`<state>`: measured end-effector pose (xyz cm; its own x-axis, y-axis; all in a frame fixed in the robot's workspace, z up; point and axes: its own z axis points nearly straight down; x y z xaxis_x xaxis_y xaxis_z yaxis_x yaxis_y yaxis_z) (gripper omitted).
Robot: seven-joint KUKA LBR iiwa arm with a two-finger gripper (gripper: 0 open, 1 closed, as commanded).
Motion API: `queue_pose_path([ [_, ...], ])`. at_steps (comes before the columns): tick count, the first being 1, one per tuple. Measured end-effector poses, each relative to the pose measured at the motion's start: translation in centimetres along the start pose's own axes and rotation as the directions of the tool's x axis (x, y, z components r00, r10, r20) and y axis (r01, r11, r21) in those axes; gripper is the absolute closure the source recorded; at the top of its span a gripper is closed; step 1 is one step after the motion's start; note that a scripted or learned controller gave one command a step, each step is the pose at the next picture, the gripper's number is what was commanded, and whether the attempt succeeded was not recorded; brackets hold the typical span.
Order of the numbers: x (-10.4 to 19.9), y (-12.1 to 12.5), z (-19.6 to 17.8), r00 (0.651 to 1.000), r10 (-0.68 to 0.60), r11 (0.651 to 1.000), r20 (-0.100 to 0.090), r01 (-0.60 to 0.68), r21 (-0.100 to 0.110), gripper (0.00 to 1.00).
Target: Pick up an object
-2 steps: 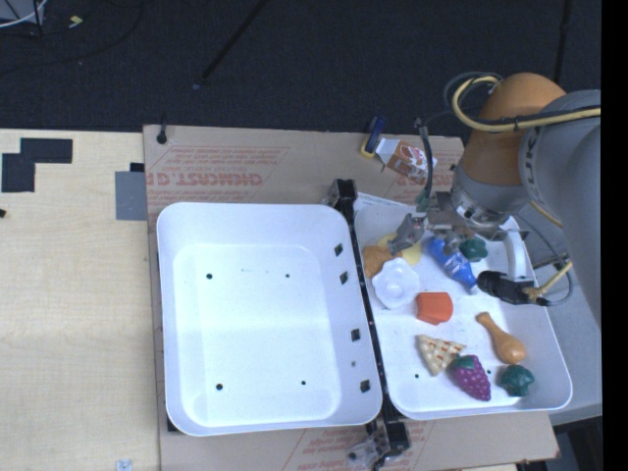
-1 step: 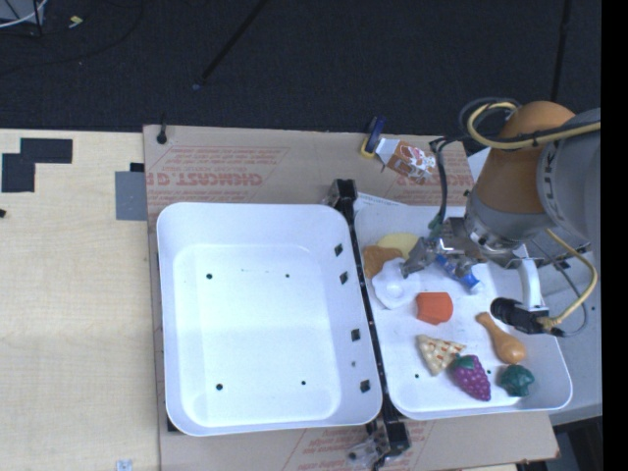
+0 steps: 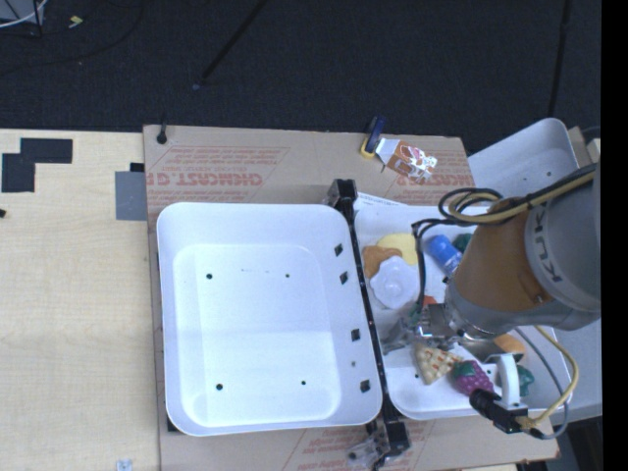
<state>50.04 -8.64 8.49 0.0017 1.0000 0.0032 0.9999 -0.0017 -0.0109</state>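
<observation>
Two shallow white bins are seen side by side on a cardboard sheet (image 3: 294,165) laid over a pale wooden bench (image 3: 69,312). The left bin (image 3: 177,253) is bounded on its right by a black divider (image 3: 358,312), which separates it from the right bin (image 3: 432,408). The right bin is largely covered by the grey arm (image 3: 564,253), whose orange band (image 3: 496,263) sits above the wrist. The gripper (image 3: 427,330) is lowered into the clutter of the right bin (whether anything is caught there cannot be told, since the tip is lost among the objects). Around it a jumble of small things is found: a yellow object (image 3: 400,243) and an orange-brown one (image 3: 378,259) at the far side, a clear lid-like piece (image 3: 392,285) just below them, a blue bottle (image 3: 444,251) beside the arm, a speckled tan piece (image 3: 432,363) and a purple item (image 3: 471,376) nearer the front. A small printed packet (image 3: 412,161) lies on the cardboard beyond the bins.
</observation>
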Motion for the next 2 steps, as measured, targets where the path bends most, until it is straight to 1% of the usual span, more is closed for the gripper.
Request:
queue_pose_path([
  [1, -0.3, 0.4, -1.3, 1.000, 0.007, 1.000, 0.002, -0.007, -0.006, 1.00],
  [2, -5.0, -2.3, -0.3, 1.000, 0.001, 1.000, 0.001, -0.001, -0.010, 1.00],
])
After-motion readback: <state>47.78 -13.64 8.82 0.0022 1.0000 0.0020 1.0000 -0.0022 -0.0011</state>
